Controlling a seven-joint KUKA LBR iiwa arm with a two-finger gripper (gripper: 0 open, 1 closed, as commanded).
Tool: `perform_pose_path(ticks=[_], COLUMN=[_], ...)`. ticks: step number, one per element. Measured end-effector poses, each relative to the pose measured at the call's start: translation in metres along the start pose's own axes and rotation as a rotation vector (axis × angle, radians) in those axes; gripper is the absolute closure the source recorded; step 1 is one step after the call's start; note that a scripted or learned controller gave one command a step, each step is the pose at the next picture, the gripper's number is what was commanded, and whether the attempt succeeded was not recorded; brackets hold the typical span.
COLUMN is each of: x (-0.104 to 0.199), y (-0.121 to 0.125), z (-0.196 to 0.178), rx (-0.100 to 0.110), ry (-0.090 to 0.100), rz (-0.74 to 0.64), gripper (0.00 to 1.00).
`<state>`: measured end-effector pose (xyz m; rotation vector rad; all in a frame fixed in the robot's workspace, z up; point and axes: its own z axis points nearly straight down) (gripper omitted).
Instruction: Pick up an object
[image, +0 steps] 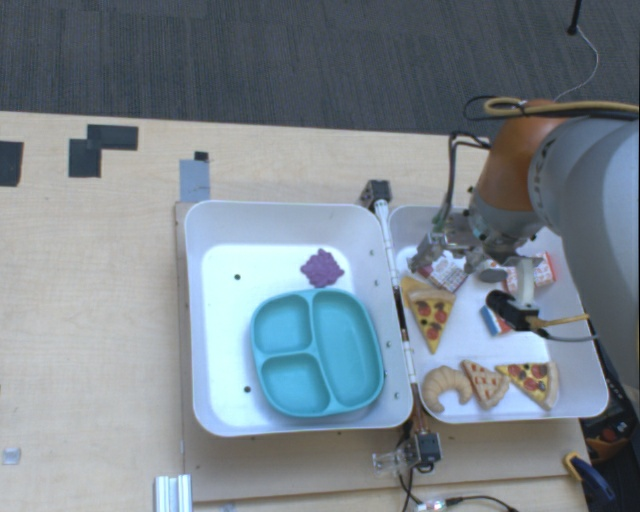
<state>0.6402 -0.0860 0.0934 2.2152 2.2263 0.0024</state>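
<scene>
Pizza slice (431, 314), the toy one lying point-down near the left wall of the right bin (590, 405), looks like the likeliest thing to be picked, since it lies just below the gripper (447, 262); which object the program is aiming for cannot be told for sure. It rests flat on the bin floor, so by the look of it nothing has been lifted yet and the whole grasp and raise are left to do. The gripper sits low over the upper left part of the right bin, and a small crinkled silvery packet (443, 270) lies right under it; whether the fingers are apart or closed on anything is not visible from this angle.

Further along the bin floor lie a croissant (447, 386), then two more pizza slices, one (484, 382) just beside the croissant and another (531, 381) nearer the right wall. A small blue and red block (492, 319) lies close to the arm's dark cabling.

The arm (560, 190) comes in from the right, its orange band above the wrist, bent down steeply into the bin.

The left bin (215, 300) holds a blue divided plate (316, 353) and a purple lump (322, 266), well apart from the gripper.
</scene>
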Motion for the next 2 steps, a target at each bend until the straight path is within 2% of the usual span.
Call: perform_pose_path(ticks=[1, 2], x=[0.000, 0.077], y=[0.000, -0.058], z=[-0.009, -0.090], rx=[0.001, 0.003], ry=[0.000, 0.001], rz=[-0.004, 0.000], gripper=[1.00, 1.00])
